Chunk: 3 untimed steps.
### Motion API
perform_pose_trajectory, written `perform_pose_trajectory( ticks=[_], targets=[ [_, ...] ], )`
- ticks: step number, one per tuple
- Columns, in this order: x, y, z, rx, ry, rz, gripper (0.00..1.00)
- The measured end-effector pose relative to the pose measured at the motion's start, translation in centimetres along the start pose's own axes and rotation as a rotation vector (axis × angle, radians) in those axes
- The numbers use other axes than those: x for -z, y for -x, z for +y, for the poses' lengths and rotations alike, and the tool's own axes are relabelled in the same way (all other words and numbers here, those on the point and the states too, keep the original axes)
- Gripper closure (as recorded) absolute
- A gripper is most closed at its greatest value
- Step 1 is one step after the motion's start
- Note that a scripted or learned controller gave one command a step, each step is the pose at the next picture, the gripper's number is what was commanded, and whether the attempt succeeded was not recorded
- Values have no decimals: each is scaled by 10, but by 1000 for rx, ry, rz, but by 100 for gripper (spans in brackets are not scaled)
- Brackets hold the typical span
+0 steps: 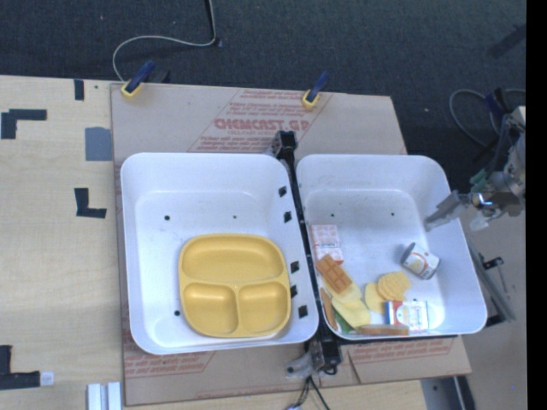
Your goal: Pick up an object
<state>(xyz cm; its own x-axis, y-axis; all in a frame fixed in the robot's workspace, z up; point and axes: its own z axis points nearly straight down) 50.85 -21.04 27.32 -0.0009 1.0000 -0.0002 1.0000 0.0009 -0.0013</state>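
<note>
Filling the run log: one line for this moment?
tool: at right bin rim | nothing visibly held | yellow tray: left bin

a grey metal claw (450, 207) with pale fittings and thin blue cables behind it.

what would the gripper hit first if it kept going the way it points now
Probably the right bin's right rim or the bare floor inside it; the gripper slants down-left there. The small can lies off that line, though depth is unclear.
</note>
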Motion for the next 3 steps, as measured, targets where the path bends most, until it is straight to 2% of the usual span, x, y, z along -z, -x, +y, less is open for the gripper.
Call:
perform_pose_trajectory(
  ticks=[1,2,3],
  targets=[
    [-52,-27,-26,-1,-3,2,0],
    [-92,-48,-20,0,-3,1,0],
    [-187,-56,-21,-2,19,-14,0]
  ],
)
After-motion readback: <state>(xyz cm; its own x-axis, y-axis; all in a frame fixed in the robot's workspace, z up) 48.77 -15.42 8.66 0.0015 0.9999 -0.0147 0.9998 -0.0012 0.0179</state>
